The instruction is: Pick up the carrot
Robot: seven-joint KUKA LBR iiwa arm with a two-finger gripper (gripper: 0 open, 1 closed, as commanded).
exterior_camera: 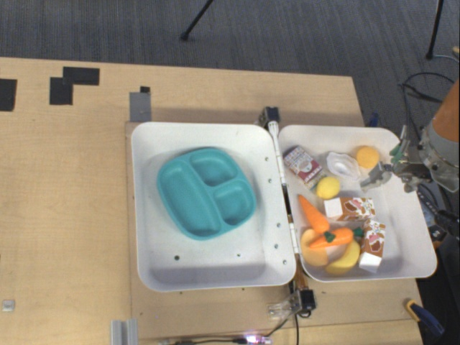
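Two orange carrot pieces lie in the right bin (424,228). One carrot (313,212) points up and left, and a second carrot (343,236) with green leaves lies across just below it. My gripper (385,165) hovers over the bin's upper right part, up and to the right of the carrots and apart from them. Its two fingers stand open with nothing between them.
The right bin also holds a yellow lemon (328,187), an orange ball (367,156), a banana (345,258), small cartons (302,164) and a clear cup (342,165). A teal divided plate (206,191) lies in the left bin (165,272).
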